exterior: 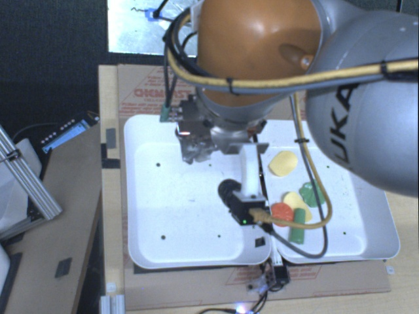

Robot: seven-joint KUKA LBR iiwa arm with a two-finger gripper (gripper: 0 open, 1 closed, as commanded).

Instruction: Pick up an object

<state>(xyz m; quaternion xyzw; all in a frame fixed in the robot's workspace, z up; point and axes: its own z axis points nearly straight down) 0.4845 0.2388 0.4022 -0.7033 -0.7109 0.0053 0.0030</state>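
My gripper [194, 148] hangs over the far part of the left bin [145, 195], under the big orange wrist band. Nothing shows beneath it on the white floor there. The objects lie in the right bin [370, 231]: a pale yellow piece [283, 163] toward the back, and nearer the front a green piece [309, 194], a red piece [282, 211], a second yellow piece [298, 203] and a green stick [298, 232] close together. The arm hides the far edge of both bins.
The two bins rest on a cardboard sheet [141, 90]. A metal rail [26, 182] and a blue-striped device [65, 133] sit on the bench to the left. A shiny plate [141, 15] lies at the back.
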